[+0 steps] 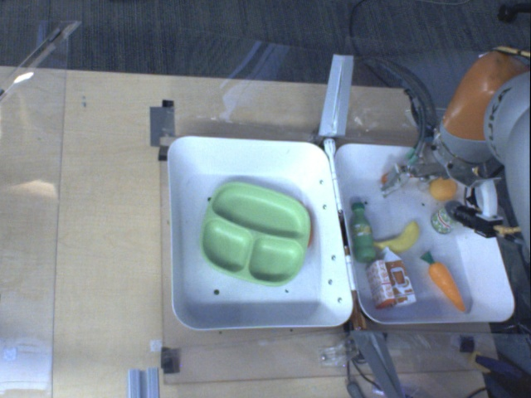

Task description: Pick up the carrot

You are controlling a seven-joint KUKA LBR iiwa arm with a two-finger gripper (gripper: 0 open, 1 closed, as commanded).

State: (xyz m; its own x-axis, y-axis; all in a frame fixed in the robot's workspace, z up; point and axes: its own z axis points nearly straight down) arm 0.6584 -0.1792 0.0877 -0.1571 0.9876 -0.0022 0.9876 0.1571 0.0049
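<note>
Gripper (397, 178) fingers were seen spread open with nothing held between them, poised over the far part of the right bin (498, 309). The carrot (445, 283) was found lying near that bin's near right corner, well apart from the gripper. A green divided tray (255, 233) was seated in the left bin (187, 222).

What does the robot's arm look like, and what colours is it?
The arm is chunky and rounded, with smooth grey shells and a bright orange band near the wrist. Dark cables curl along beside it. At its end sits a small gripper made of thin silvery metal parts.
</note>
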